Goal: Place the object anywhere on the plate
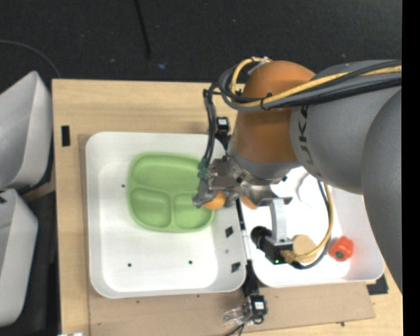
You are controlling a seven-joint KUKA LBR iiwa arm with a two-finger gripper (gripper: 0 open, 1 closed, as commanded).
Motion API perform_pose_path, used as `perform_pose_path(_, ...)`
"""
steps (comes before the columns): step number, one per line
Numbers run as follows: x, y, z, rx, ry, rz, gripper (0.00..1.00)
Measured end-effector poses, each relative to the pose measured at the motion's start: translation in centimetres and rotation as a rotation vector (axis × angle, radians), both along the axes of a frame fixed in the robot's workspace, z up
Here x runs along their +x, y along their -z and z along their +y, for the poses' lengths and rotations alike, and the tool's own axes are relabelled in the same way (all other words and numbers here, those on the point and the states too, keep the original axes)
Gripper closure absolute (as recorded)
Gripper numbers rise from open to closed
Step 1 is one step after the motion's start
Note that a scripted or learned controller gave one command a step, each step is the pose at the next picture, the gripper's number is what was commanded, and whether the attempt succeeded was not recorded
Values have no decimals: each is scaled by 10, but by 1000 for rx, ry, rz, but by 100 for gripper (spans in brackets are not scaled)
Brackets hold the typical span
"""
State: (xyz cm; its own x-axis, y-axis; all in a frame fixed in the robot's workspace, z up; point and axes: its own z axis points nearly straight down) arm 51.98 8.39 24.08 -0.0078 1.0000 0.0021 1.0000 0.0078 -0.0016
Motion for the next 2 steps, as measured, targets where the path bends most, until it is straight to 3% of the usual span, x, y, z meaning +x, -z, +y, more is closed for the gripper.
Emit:
perform_pose_path(1,-21,-4,25,-1,2,0,100)
perform_pose_path(2,-20,-4,23,-1,6,0,0)
